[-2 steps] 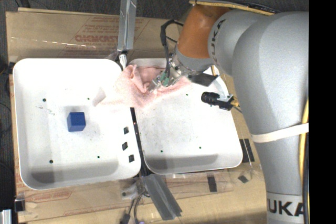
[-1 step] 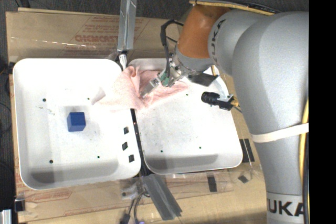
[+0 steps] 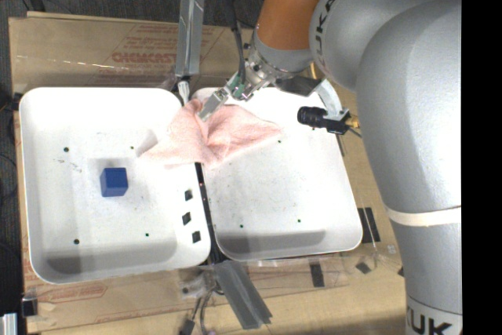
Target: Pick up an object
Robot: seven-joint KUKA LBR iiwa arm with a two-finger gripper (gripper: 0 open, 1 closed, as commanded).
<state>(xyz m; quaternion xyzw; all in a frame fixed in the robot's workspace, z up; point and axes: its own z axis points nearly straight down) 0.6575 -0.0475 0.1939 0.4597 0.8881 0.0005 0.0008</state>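
Before you, two shallow white bins sit side by side on the bench: the left bin and the right bin, their inner walls meeting down the middle of the scene; brown cardboard lies under and behind them.

The grey arm (its orange band sits just above the wrist) reaches in from the right and comes down over the far end of the divide; the gripper meets the far edge of a pink cloth; you can see metal fingers pressed into the cloth's upper folds, yet whether they are closed on the fabric or merely touching it you cannot tell from this angle.

The pink cloth lies crumpled across the shared walls at the far side, one corner trailing left into the left bin, the larger part spread in the right bin; it looks bunched upward where the gripper meets it.

A small blue cube rests alone on the floor of the left bin, left of centre and well apart from the cloth; a grey upright post stands just beyond the far rim of the left bin.
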